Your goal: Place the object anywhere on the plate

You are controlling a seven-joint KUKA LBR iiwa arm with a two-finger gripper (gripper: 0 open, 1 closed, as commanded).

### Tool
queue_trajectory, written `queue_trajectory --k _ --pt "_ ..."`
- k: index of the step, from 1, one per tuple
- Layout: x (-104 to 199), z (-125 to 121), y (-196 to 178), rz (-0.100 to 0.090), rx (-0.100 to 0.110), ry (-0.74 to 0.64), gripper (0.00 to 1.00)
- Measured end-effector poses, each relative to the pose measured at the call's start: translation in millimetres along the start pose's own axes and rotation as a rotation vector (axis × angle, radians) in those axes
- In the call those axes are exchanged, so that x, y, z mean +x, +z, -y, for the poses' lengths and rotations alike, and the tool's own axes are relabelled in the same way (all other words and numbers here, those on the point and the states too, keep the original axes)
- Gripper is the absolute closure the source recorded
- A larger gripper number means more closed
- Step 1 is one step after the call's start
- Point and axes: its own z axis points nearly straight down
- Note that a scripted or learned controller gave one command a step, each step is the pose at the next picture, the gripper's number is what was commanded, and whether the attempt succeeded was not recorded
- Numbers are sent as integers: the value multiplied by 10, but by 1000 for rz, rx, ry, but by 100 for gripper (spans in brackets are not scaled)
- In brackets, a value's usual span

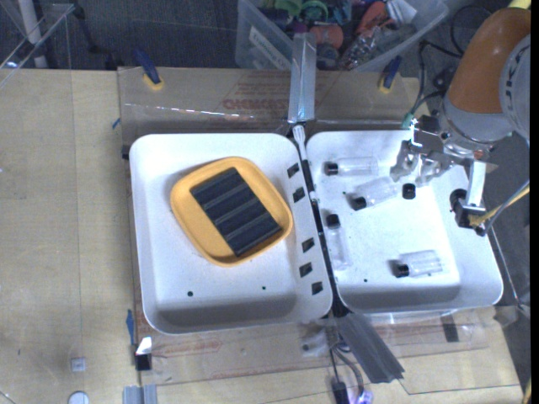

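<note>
1. Left bin has the yellow plate sitting roughly in its middle, with a dark ribbed block lying on top of it. That's the drop-off spot.

2. Right bin is where the pickable stuff is: several small clear vials with black caps. One is at about 11 o'clock of the bin, one nearer the centre, one lies along the divider at 9 o'clock, and one at 5 o'clock.

3. The gripper is hanging over the bin's 1 o'clock corner, just beside the centre vial but not touching anything as far as I can see. Honestly can't tell how the fingers are set, too much metal clutter there. Nothing visibly held.

4. So my guess is we're at the grab stage, with the centre vial the closest candidate.

5. Doing it well: these things are round and clear, so they'll roll. I'd line the fingers across the vial's short axis, come straight down, and close on the body rather than the cap.

6. For the drop, the block takes up most of the plate, so aim for the bare yellow rim around 9 o'clock and release low so it doesn't bounce off.
</note>
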Motion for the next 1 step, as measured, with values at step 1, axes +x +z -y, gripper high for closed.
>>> queue_trajectory --k 1 --pt "0 -1 -3 0 0 0 0"
